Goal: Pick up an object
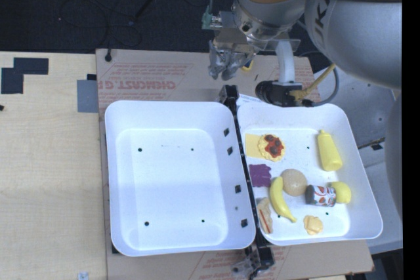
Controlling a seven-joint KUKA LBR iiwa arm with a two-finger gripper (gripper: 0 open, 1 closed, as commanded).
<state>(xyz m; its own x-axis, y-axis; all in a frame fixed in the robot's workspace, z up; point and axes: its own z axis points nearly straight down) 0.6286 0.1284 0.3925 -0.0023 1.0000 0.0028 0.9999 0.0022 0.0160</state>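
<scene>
**Pincer above the far rims, nothing in it**

From my seat I see the pincer hanging over the brown cardboard sheet, just beyond the far rims of the 2 bins and about over the seam between them. Its fingers point down and look close together, nearly closed, though the view there is dark and I may be misreading the gap. Nothing sits between them.

Everything worth picking lies nearer the camera than the pincer and off to its right, in the right bin. Closest to the pincer is a small pizza slice on a yellow square. Further right of it stands out a yellow mustard bottle, lying flat. Below the pizza, a purple piece touches the bin's left wall area, and a banana curves beside a tan round item. A small can lies on its side against a yellow lemon-like ball. A sandwich-like piece and a small yellow-orange chunk sit at the near edge.

The left bin lies below and to the left of the pincer.
</scene>
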